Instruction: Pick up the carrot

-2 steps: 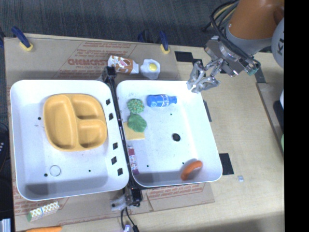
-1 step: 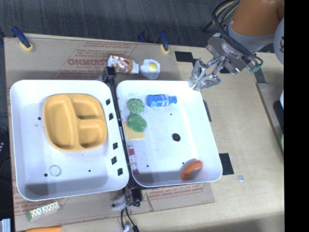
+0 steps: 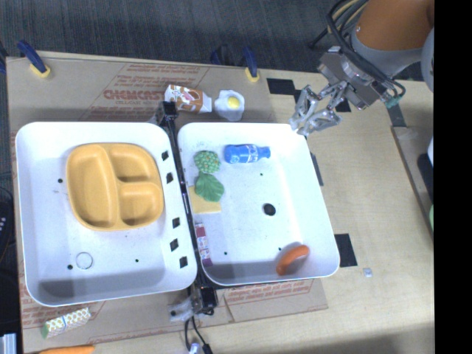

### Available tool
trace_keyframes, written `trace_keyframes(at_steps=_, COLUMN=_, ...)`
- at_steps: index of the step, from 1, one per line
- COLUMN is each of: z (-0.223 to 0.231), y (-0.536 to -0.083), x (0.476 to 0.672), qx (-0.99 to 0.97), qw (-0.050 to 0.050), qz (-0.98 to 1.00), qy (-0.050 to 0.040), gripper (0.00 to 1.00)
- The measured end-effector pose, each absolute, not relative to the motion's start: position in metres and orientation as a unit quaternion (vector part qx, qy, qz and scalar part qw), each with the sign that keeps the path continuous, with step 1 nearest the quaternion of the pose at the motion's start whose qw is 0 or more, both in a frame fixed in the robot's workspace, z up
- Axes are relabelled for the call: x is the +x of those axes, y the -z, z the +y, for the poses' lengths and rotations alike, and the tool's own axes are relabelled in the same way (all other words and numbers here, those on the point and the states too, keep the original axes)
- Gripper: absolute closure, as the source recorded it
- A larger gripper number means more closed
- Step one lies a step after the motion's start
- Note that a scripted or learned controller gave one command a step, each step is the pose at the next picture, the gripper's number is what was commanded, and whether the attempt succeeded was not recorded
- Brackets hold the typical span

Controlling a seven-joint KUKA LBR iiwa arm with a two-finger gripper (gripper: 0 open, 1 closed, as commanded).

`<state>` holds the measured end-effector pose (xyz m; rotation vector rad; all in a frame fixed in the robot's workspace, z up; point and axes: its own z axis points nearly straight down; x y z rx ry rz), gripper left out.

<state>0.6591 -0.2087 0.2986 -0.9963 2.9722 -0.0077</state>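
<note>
The gripper hangs over the top right corner of the right bin, and nothing is between its fingers, which look spread apart. The carrot lies at the other end of that bin, in the bottom right corner, well apart from the gripper. It is pressed close to the bin's wall. That could make trouble: a finger may bump the wall and not fit beside the carrot, so the carrot might slip away. Also in the right bin, near the top wall, are a blue bottle and some green vegetables.
</note>
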Motion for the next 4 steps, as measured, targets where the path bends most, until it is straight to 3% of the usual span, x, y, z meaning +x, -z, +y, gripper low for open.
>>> trace_keyframes(at_steps=1, z=-0.21, y=-0.318, x=0.657, qx=-0.445, qw=0.001, qz=0.895, qy=0.0005, gripper=1.0)
trace_keyframes(at_steps=2, z=-0.21, y=-0.329, x=0.658, qx=-0.446, qw=0.002, qz=0.895, qy=0.0011, gripper=1.0)
trace_keyframes(at_steps=3, z=-0.21, y=-0.313, x=0.657, qx=-0.659, qw=0.0, qz=0.752, qy=-0.0011, gripper=1.0)
trace_keyframes(at_steps=4, z=-0.192, y=-0.189, x=0.657, qx=-0.446, qw=-0.001, qz=0.895, qy=-0.0011, gripper=1.0)
